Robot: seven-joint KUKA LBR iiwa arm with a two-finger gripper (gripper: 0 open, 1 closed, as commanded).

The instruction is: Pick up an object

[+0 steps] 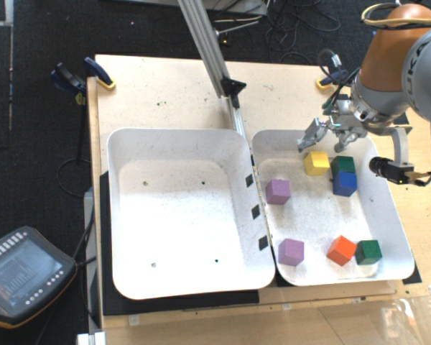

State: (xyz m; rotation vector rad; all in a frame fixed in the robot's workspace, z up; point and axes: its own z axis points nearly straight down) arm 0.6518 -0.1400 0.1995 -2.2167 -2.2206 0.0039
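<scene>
My gripper [322, 139] hangs over the far end of the right bin [391, 225], its two fingers spread open with nothing between them. Just below it lies a yellow cube [317, 163]. Right of that cube a green cube [343, 166] sits against a blue cube [345, 183]. A purple cube [278, 191] lies near the bin's left wall, and a second purple cube [291, 251] sits nearer the front. An orange cube [341, 251] and another green cube [368, 251] rest side by side at the front right.
The left bin [179, 207] stands beside the right one, with a few dark specks on its floor. A slanted metal rail [205, 38] runs down to the gap between the bins. Clamps [100, 74] sit at the bench's far corners. A teach pendant [21, 275] lies at the lower left.
</scene>
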